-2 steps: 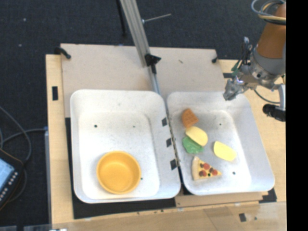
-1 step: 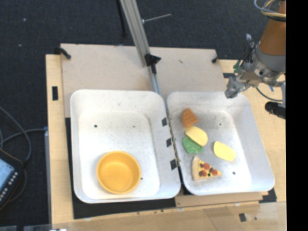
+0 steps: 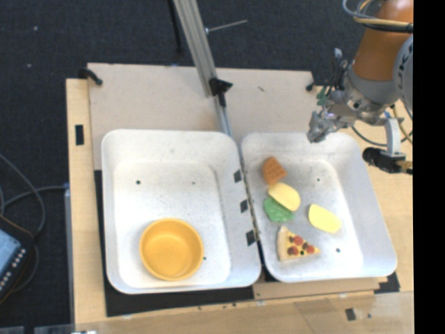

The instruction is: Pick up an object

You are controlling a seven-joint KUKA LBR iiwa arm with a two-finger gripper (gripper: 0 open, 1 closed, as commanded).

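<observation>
The right bin (image 3: 361,207) holds a small brown piece (image 3: 273,169), a pale yellow piece (image 3: 285,195) lying partly over a green piece (image 3: 277,211), a yellow oval piece (image 3: 324,218) and a pizza slice (image 3: 295,245). A yellow bowl (image 3: 171,248) sits in the left bin (image 3: 125,186) near its front. My gripper (image 3: 318,132) hangs over the right bin's back rim, well above and behind the food pieces, with nothing seen between its fingers.
A slanted metal post (image 3: 198,44) rises from the board behind the two bins and ends at a clamp (image 3: 221,88). Black cables (image 3: 386,158) trail by the arm at the right. Dark floor surrounds the bench.
</observation>
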